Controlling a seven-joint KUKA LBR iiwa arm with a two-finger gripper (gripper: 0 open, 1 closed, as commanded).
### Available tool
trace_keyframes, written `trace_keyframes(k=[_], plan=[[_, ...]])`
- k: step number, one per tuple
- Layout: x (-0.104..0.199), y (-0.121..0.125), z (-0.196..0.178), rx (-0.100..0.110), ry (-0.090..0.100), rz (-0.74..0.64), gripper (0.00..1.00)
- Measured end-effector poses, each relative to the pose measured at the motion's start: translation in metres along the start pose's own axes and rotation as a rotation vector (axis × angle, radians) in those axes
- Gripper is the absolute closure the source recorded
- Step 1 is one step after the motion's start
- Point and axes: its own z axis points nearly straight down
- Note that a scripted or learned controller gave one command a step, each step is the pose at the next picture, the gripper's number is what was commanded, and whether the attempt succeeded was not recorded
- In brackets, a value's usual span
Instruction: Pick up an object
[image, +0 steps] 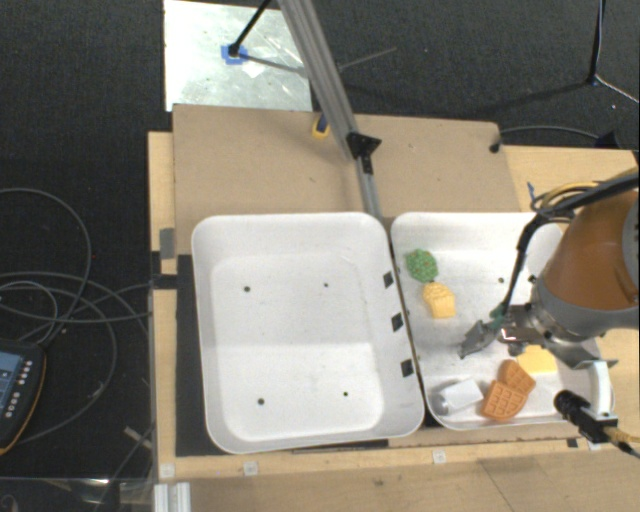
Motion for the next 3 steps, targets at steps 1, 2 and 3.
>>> trace_keyframes(k=[1,2,3], plan=[[0.0,0.0,0.052,-0.001,0.0,0.0,0.0],[0.0,0.002,0.039,-0.009,-0.002,0.0,1.0],[0.004,-0.006,-0.017,-0.013,-0.003,-0.005,1.0]])
